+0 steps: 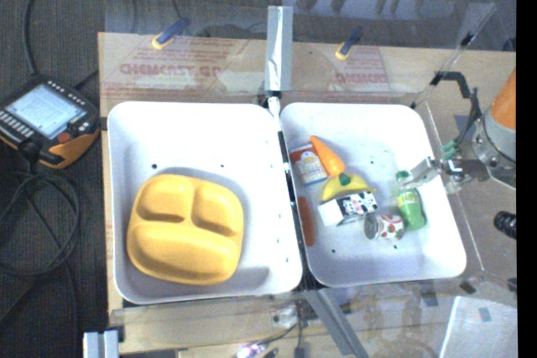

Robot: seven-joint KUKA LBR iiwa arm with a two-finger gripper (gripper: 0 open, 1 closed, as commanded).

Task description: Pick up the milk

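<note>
The milk [347, 206] is a small white carton with black cow patches, lying on its side in the middle of the right bin [436, 260]. A yellow wedge [346, 184] touches its far side, and a small red-and-white can [382, 226] lies at its near right. My gripper [426, 171] hangs over the right part of this bin, right of the milk and apart from it, just above a green bottle [411, 210]. The grey arm with its orange band [508, 106] comes in from the right edge.
In the right bin also lie an orange carrot [327, 155], a small red-labelled box [308, 166] and a red sausage [307, 224] by the left wall. The left bin [126, 126] holds a large yellow bread-shaped block [186, 226]. A teach pendant [46, 120] sits off the bench at left.
</note>
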